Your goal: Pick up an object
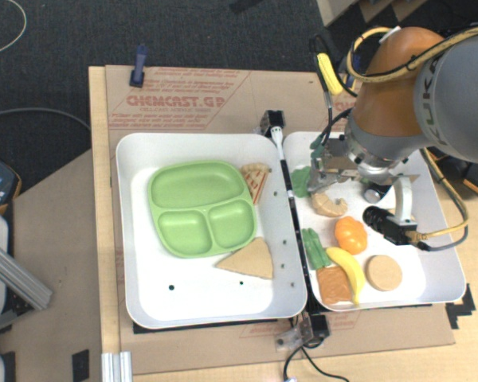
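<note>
Counter [183,94] carries two white bins side by side, w/ a cardboard sheet under them. Left bin [135,213] holds a green divided tray [201,207] in the middle, a striped cone-like piece [256,180] touching the tray's right edge, and a tan wedge [248,259] just below the tray, near the divider. Right bin [442,281] is where the pickable stuff sits: a green piece [300,181] at the upper left by the rim, a beige lump [330,206] just right of and below it, a green strip [313,247] along the left wall, an orange fruit [350,233] mid-bin, a banana [349,267] curving under it, an orange-brown block [334,285] touching the banana at the bottom, and a tan round disc [384,273] near the bottom right. Arm comes in from the right, wrist low over the upper part of that bin. Tool [325,180] hangs just above the beige lump and beside the green piece; can't tell whether it is released or clenched, since the wrist body blocks the tip. Nothing visibly held. Step in hand, imo: final approach / descent onto a target, prob the beige lump or the green piece. Next move calls for centring over one item, not the gap btw them, going down till the item is bracketed, then closing and lifting straight up. Risk: the bin wall is close, so a sideways nudge could push the piece against the rim instead of gripping it.
</note>
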Available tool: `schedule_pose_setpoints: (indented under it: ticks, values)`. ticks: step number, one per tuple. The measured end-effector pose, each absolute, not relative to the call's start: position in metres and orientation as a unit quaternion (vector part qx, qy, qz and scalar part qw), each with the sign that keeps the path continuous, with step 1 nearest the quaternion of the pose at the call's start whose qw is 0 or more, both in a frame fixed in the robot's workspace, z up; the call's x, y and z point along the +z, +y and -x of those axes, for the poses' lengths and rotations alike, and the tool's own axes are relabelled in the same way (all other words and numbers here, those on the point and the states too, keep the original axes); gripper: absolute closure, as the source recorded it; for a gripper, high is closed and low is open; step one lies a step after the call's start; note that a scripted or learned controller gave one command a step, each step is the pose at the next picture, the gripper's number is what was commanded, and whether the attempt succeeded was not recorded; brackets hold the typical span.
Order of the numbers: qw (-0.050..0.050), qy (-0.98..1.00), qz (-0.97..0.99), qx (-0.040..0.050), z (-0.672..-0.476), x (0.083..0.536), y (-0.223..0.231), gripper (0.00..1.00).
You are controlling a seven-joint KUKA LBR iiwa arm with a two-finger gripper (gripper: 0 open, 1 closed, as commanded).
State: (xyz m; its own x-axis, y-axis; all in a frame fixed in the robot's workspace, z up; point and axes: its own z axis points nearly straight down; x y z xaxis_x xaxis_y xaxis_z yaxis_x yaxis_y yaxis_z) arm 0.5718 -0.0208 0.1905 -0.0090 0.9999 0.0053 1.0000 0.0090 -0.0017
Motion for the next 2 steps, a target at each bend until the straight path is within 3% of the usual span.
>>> schedule_pose_setpoints:
  ticks: [1,2]
  values:
    - [-0.003,-0.709,0.706,-0.0037,-0.55,0.272,0.002,1.0]
    - [0.003,-0.705,0.709,0.0031,-0.538,0.208,-0.038,1.0]
